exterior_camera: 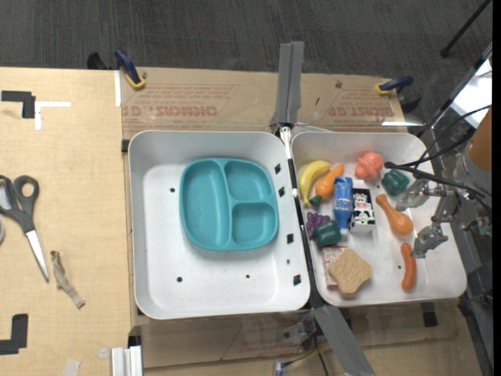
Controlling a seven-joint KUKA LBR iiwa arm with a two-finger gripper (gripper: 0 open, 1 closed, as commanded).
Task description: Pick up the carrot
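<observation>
While the gripper [429, 237] hangs empty, its spread unclear, just right of the carrot [409, 267], it should drop lengthwise-square over it.

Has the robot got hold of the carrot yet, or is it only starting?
Only starting, by the look of it. Nothing looks done: the carrot lies in the right bin, wedged between the banana and a blue bottle. In hand: the gripper is over the bin's right side, away from the carrot and nearer a hot dog. Left: moving across, gripping and lifting.
</observation>
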